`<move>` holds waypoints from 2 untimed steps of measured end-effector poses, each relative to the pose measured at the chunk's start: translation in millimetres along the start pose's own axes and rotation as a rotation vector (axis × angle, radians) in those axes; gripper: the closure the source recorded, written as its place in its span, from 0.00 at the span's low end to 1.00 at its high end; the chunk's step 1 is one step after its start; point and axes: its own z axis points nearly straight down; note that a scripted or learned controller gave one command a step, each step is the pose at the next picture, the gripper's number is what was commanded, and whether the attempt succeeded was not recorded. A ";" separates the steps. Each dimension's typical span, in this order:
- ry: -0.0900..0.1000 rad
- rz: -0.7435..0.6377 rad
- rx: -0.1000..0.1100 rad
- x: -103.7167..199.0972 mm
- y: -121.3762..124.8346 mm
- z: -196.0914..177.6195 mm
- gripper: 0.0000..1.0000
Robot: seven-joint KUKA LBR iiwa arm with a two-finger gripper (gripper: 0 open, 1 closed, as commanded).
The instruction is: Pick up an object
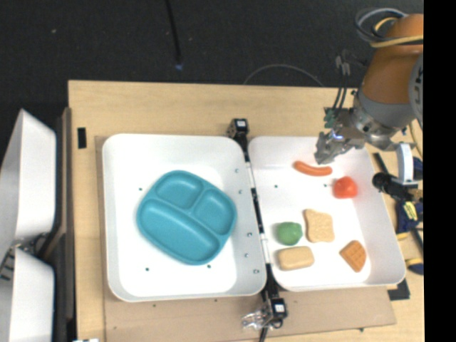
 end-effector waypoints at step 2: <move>0.003 -0.005 0.006 112.2 -1.4 -0.3 1.00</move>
